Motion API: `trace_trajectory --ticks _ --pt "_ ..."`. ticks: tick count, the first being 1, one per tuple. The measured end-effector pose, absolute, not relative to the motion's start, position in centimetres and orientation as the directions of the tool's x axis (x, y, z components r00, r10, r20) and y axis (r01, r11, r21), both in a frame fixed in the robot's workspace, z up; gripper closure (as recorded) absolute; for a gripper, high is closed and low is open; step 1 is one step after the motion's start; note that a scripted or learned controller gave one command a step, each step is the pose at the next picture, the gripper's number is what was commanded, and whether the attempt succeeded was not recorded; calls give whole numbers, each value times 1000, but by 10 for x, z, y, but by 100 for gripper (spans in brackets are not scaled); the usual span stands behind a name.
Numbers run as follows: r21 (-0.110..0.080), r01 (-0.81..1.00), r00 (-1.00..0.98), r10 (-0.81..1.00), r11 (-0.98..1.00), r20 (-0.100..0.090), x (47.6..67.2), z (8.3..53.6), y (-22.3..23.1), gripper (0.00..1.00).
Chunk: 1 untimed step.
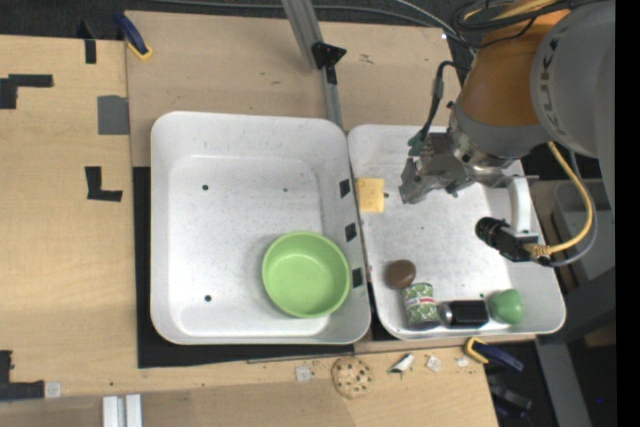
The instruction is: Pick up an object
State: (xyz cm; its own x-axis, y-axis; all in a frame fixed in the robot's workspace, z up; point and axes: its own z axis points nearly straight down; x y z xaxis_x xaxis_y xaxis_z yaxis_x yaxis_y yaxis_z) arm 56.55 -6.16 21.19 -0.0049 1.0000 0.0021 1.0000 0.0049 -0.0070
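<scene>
Arm (pixel 520 85) reaching in from the right over the right bin (pixel 385 150), gripper (pixel 420 183) low at center right, finger state impossible to tell, yellow block (pixel 371 195) just left, brown disc (pixel 401 272), can (pixel 418 304), green bowl (pixel 305 274) in left bin (pixel 240 140).

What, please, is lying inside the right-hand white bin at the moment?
The right bin holds a yellow block, a brown disc, a green-labelled can, a black object and a green ball. The arm covers its upper right.
</scene>
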Motion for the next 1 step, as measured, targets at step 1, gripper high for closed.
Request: trace_trajectory --ticks 1 --pt "-8 1000 -5 1000 5 3 551 216 -20 100"
